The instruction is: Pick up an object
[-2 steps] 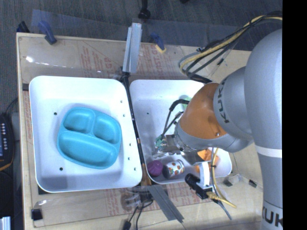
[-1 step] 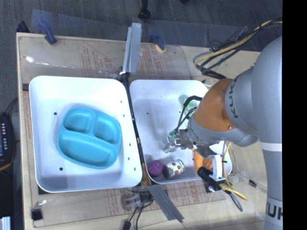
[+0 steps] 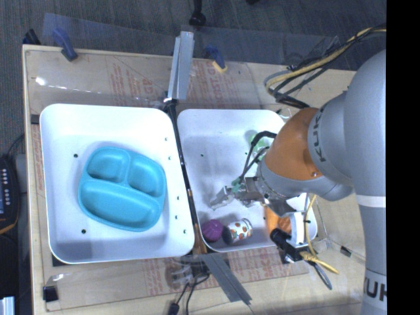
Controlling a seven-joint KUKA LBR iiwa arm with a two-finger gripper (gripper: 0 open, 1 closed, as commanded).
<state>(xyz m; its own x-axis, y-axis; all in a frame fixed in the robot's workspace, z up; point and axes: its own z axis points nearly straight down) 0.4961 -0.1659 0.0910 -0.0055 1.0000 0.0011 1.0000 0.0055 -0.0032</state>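
You are at the approach step: the pincer (image 3: 222, 198) hangs low inside the right bin (image 3: 197, 131), its metal fingers apparently spread a little with nothing visibly between them. Toward the near wall of that bin, just below the pincer, lie a purple ball (image 3: 212, 229) and a small patterned cup (image 3: 238, 231) on its side, touching or nearly so. Next, you'd likely need to shift nearer that wall, centre over one object, descend and clamp.

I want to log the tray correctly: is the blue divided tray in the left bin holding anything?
Empty. The blue divided tray lies flat in the left bin, and all three of its compartments show only bare blue surface.
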